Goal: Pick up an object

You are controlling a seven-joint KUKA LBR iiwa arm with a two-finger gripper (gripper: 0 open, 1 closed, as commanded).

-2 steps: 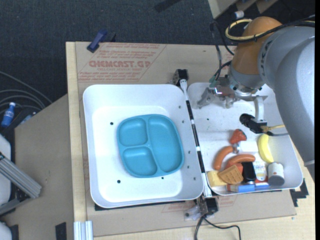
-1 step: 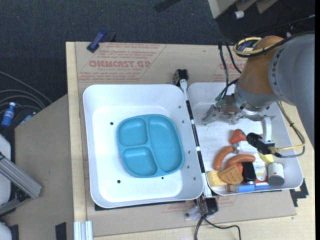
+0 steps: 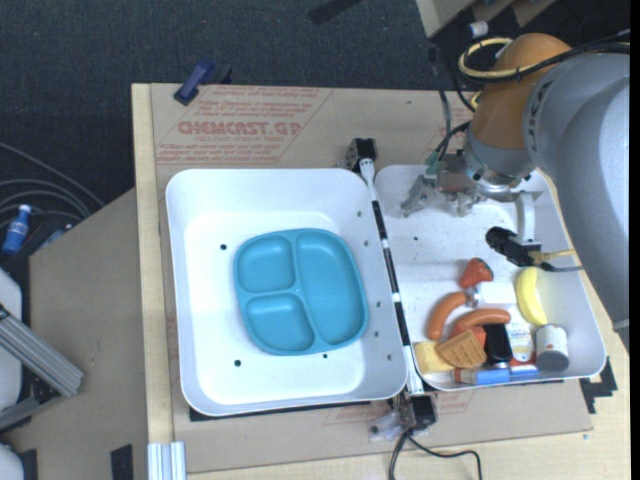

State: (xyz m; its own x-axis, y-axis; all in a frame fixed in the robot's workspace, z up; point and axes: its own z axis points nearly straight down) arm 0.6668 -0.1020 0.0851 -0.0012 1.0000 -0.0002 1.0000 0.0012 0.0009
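Observation:
My gripper hangs over the far left corner of the right bin, its fingers spread open with nothing between them. The objects lie in a cluster at the near right of that bin, well apart from the gripper. They include a small red piece, two orange sausages, a yellow banana, a tan cracker, a black item, a white cylinder and a blue pen.
The left bin holds a blue divided plate. A black divider rail runs between the bins. The grey arm reaches in from the right above the right bin's far edge.

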